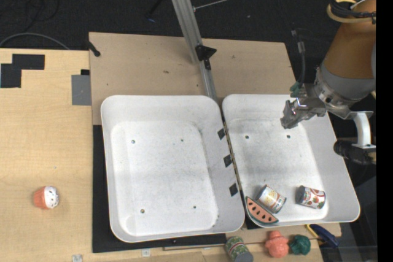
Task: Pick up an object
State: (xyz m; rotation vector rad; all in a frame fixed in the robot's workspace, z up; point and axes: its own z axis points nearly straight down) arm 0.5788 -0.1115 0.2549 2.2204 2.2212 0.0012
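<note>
While my arm (350,52) reaches in from the right, my gripper (293,115) hangs over the right bin (288,162), near its far edge and toward the right side. Fingers point down-left, but I can't tell whether they're spread or closed; nothing visible between them.

Objs to pick sit along the right bin's near edge. Can (270,199) lies tilted near the near-left corner. Watermelon slice (262,213) is just beside it, touching or nearly touching, pressed against the near rim at that corner. Cup (311,197), on its side w/ red print, lies further right along the near edge, apart from the can. All three are well apart from my gripper.

Left bin (163,169) sits alongside, its right rim meeting the right bin's left rim, w/ black clips (226,160) along the join.

On the bench past the right bin's near edge: dark-green jar (236,248), pink toy (276,244) and green toy (299,245) in a row, pink & green touching. A red-white ball (46,197) rests on the light wood panel near the left edge, well apart from both bins. Metal rail (187,24) runs slantwise from the far side down to the join btw the bins.
</note>
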